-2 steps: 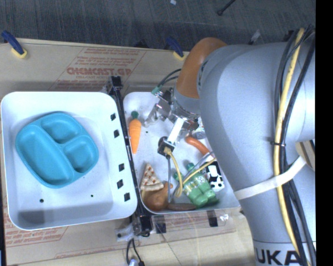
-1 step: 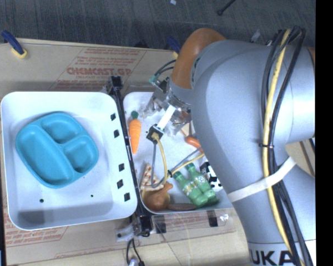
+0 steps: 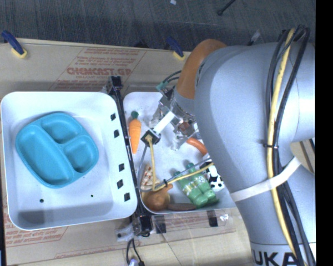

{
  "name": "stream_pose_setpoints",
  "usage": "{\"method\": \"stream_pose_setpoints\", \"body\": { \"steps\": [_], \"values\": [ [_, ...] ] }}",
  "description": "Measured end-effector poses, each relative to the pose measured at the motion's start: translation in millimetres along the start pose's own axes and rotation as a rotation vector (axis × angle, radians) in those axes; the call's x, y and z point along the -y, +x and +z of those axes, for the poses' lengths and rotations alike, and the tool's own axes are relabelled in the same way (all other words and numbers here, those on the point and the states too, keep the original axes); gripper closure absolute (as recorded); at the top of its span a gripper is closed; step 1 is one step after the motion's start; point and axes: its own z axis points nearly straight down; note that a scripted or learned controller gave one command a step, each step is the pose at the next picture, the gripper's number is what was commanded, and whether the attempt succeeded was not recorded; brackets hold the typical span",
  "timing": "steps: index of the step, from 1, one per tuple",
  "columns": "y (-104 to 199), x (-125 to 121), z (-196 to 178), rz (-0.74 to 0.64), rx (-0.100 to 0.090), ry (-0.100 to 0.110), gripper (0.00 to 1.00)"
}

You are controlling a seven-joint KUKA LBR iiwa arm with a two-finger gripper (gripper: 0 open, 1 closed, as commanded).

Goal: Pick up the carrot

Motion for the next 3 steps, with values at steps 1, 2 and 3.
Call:
{"method": "stream_pose_setpoints", "body": {
  "steps": [1,2,3],
  "values": [
    [18.5,-5.4,-3.1,0.046,-0.007,-0.005,0.00],
    [19.6,-3.9,-13.4,0.036,-0.006,0.003,1.00],
    [32.9,62.6,-103.4,0.233,-0.009,-0.007,1.00]
  ]
}}
